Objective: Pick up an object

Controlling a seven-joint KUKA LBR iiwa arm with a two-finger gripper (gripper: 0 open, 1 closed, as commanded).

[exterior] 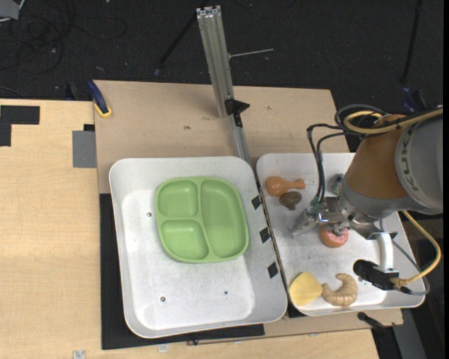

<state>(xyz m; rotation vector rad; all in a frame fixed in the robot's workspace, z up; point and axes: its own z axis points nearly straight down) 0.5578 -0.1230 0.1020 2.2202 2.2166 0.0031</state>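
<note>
The hand (331,223) sat low in the right bin (303,264), directly over a red object (334,237); its grip could not be determined. A croissant (341,289) lay lower right.

- The bench (284,118) has a brown board top, with a pale wooden surface (37,223) adjoining on the left.
- 2 shallow white bins lie on it side by side: left bin (135,290), right bin (299,253).
- A metal post (217,58) rises behind the bins.
</note>
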